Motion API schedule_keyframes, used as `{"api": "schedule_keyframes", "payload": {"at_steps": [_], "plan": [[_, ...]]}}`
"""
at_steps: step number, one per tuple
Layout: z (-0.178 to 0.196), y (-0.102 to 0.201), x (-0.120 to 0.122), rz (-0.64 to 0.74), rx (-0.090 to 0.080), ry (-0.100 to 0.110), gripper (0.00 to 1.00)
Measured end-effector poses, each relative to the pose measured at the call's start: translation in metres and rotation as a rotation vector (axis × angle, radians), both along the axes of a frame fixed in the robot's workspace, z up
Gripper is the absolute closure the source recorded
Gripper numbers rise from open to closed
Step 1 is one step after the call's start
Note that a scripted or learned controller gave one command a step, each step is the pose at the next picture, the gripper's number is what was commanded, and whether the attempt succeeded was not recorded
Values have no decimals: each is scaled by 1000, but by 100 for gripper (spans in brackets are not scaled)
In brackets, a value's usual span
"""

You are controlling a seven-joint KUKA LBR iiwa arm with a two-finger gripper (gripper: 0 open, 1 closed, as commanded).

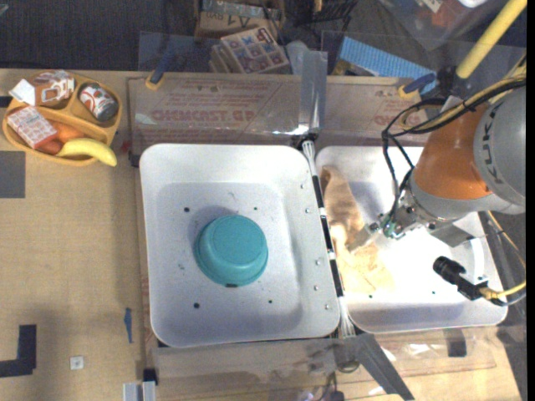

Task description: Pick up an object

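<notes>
Pincer (368,234) — touching tan cloth (341,203), right bin (435,303).

**Wooden table before a dark, cluttered backdrop**

A light wooden table (67,266) fills the lower left. A yellow tray (50,136) of toy food sits at its far-left corner. Behind, dim floor holds stacked boxes (242,36) and a blue panel (376,57).

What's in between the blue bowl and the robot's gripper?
In the camera view, between the teal bowl and the gripper run the two bins' touching rims, then a crumpled tan cloth in the right bin.
</notes>
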State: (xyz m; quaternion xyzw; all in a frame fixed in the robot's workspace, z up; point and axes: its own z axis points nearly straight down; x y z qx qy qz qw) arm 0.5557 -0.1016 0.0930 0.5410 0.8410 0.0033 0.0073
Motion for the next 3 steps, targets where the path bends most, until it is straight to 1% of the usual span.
{"api": "schedule_keyframes", "payload": {"at_steps": [1, 2, 3], "plan": [[0, -10, -13, -270, 9, 0, 0], [1, 1, -36, -90, 1, -8, 0], [1, -3, 29, -202, 2, 0, 0]]}}
